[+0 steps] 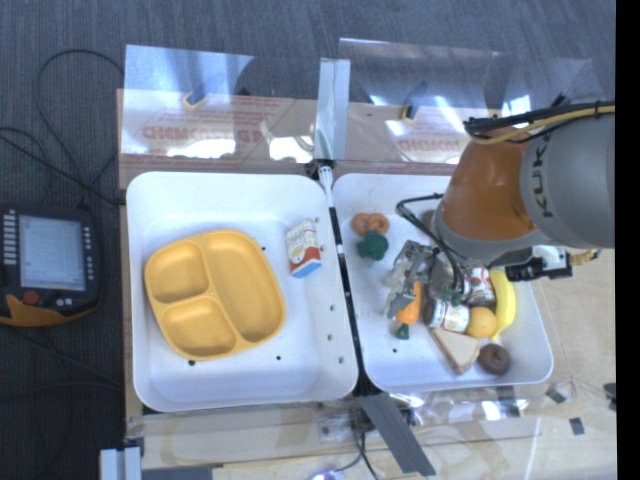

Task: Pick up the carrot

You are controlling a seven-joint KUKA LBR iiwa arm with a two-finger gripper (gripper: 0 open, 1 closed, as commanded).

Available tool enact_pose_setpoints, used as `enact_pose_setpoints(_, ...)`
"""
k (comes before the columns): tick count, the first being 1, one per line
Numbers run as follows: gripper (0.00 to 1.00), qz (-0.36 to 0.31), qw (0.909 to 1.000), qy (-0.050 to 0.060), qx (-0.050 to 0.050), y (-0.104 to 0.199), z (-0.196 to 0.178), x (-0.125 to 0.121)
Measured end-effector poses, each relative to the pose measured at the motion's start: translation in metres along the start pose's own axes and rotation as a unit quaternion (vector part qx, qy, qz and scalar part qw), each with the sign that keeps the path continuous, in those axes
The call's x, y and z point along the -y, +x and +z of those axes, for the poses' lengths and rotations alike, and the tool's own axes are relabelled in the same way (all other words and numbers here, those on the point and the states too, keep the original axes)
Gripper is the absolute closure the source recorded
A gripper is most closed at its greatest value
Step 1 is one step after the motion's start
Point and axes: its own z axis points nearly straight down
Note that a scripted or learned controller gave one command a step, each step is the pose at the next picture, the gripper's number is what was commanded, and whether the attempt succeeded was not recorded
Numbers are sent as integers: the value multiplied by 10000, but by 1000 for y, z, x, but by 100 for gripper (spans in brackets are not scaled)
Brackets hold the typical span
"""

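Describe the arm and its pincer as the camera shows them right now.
The arm is grey with black KUKA lettering and a broad orange band above the wrist. Black cables loop beside it. The pincer is a metallic grey mechanism, too cluttered to make out finer detail.

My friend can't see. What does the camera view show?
The gripper is down over a carrot in the right bin, among a banana and other toy food. The left bin has a yellow tray.
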Motion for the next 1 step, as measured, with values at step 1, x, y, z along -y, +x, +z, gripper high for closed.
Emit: enact_pose_setpoints(1,100,1198,9928,8,-25,46,-93,-36)
